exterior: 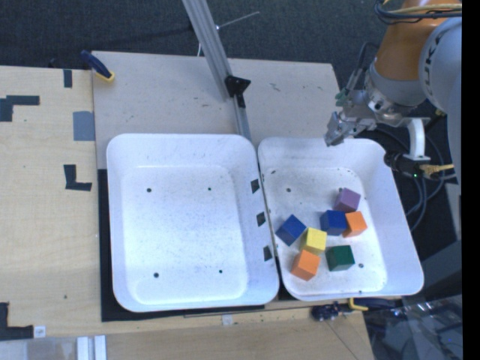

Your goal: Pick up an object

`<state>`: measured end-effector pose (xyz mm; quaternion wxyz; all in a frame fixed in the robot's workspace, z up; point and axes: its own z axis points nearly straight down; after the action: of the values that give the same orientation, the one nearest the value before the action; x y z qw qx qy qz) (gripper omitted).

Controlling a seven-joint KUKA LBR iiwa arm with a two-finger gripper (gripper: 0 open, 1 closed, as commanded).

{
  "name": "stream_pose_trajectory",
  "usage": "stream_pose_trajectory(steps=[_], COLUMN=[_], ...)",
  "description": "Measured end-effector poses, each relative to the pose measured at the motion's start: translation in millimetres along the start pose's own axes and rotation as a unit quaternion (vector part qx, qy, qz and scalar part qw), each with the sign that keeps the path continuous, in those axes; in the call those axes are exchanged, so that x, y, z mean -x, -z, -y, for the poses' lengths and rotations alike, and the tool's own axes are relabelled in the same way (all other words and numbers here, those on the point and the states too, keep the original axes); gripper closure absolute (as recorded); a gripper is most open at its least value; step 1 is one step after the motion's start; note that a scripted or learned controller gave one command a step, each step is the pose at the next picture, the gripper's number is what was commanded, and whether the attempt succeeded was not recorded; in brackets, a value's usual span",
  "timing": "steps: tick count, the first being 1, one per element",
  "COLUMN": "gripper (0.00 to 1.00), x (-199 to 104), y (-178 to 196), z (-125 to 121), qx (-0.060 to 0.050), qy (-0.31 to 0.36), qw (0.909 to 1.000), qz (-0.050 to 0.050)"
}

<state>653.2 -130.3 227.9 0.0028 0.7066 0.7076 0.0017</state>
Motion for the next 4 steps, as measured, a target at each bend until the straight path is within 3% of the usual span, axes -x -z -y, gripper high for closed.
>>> stream_pose_trajectory(steps=[1,4], gripper=[1.00,1.00], x=[0,-134], y=[4,10], z=[0,6], qx=[-0.003,-0.004], qy=[0.000,0.000], qw=[1.0000,1.0000], qz=[0.000,-0.001])
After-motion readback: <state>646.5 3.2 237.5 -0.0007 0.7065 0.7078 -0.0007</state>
